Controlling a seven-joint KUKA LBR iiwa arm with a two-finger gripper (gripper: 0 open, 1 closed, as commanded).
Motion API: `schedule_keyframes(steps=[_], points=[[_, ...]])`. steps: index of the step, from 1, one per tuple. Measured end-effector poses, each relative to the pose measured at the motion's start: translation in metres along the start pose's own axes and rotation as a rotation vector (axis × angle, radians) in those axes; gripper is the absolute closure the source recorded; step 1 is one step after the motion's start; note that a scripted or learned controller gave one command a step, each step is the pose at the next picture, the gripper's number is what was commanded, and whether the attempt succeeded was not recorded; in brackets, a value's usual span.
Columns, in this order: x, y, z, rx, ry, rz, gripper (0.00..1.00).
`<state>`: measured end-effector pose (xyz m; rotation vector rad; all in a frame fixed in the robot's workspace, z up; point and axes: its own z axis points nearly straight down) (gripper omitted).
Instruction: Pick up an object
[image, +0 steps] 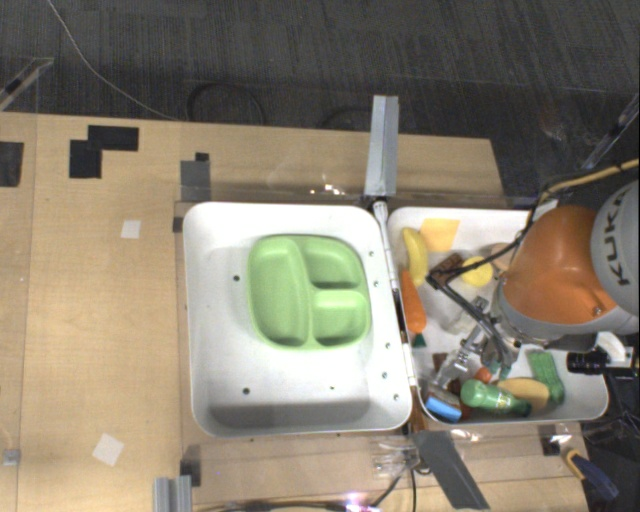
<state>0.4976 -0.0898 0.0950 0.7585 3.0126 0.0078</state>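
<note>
Two bins: hand (470, 362) low among toys (500, 395) in the right bin (590, 405); its grip I cannot tell.

The arm (570, 270) is cut off by the frame's right edge, and its orange body hides much of the right bin (590, 405) and the items beneath it. The pincer (470, 362) is small and tangled among clutter; how its tips stand cannot be told. A blue object (443, 407) at the lower middle-right is partly covered by a green bottle (492, 399). The bench (60, 330) runs off the frame's left edge.
</note>
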Motion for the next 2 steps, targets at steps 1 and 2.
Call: schedule_keyframes(steps=[1,2], points=[[-0.001,0.003,-0.011,-0.003,0.001,-0.007,1.00],[-0.052,0.004,-0.092,0.007,0.018,-0.089,1.00]])
